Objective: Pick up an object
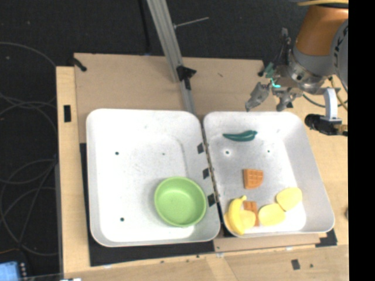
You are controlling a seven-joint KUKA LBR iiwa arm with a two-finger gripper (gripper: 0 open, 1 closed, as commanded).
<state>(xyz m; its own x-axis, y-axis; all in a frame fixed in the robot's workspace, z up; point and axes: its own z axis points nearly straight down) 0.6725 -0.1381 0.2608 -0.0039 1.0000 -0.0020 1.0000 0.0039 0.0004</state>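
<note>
A slim dark-green pepper lies in the right bin.

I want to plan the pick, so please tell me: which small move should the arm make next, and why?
Probably lower the gripper toward the green pepper. The open fingers hold nothing and hover over the far rim of the right bin. The pepper lies nearest and apart from the other items.
</note>
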